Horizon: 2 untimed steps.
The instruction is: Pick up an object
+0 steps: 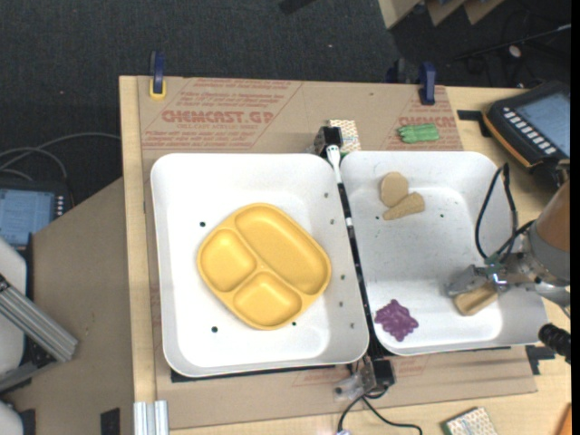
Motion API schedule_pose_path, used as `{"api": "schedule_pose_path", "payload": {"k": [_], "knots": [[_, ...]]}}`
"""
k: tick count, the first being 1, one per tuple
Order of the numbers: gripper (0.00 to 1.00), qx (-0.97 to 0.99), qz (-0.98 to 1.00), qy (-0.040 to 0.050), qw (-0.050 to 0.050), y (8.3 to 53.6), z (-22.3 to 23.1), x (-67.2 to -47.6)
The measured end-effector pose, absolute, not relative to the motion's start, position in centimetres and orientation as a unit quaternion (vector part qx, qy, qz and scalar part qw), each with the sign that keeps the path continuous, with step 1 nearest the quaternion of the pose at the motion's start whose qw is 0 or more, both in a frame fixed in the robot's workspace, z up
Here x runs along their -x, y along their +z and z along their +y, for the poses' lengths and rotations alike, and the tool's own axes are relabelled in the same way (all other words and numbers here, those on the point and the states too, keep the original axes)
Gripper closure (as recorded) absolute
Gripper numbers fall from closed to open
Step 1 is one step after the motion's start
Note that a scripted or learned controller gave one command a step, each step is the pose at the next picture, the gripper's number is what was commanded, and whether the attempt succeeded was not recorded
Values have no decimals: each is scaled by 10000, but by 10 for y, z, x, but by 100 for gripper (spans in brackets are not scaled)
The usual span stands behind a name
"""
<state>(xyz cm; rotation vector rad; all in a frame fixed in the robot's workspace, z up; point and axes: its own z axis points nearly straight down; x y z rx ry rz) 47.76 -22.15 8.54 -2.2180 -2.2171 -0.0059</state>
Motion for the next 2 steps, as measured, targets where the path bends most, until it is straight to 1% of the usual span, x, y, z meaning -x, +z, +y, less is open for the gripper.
{"api": "schedule_pose_path", "payload": {"k": [1,2], "knots": [[0,7053,-7089,-12,-23,85,-195,-526],[0,7064,-7078,-29,24,86,-222,-480]]}}
